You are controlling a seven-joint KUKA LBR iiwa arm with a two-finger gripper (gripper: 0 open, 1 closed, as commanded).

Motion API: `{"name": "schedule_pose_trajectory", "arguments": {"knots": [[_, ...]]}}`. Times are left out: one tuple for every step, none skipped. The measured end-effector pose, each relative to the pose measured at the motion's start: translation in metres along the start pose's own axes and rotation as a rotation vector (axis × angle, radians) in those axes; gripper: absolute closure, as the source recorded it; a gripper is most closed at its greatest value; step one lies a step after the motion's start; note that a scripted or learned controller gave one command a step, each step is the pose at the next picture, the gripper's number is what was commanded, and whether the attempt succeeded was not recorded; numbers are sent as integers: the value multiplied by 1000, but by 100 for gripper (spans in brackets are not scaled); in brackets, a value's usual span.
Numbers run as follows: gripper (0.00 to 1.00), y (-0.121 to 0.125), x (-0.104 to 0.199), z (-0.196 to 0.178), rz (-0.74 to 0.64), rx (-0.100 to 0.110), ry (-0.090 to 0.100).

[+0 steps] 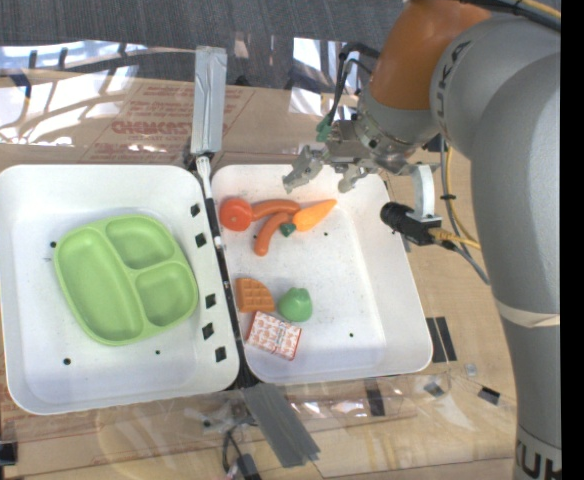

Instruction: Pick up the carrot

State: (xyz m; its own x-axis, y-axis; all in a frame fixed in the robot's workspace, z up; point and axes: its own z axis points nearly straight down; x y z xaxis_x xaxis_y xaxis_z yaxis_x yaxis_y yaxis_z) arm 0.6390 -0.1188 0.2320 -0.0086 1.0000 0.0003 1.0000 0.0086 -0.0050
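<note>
The gripper (325, 173), fingers spread and empty, hangs above the carrot (313, 213) at upper centre of the right bin (397, 318); the sausage (271, 230) touching its green end could be caught too.

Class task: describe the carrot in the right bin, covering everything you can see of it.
The carrot is a small orange toy, smooth and plastic-looking, with a dark green stub at its blunt left end and a taper to a point at upper right. It lies flat and slanted on the floor of the right bin, near the back wall. Its green end meets the sausage, which curves beside the tomato. The gripper hovers just behind it, open, with nothing between its fingers.
</note>
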Motion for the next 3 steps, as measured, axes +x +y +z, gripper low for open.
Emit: {"name": "schedule_pose_trajectory", "arguments": {"knots": [[0, 5, -22, 64, -115, 1, 1], [0, 1, -38, 141, 10, 1, 2], [0, 18, -50, 140, -80, 1, 1]]}}
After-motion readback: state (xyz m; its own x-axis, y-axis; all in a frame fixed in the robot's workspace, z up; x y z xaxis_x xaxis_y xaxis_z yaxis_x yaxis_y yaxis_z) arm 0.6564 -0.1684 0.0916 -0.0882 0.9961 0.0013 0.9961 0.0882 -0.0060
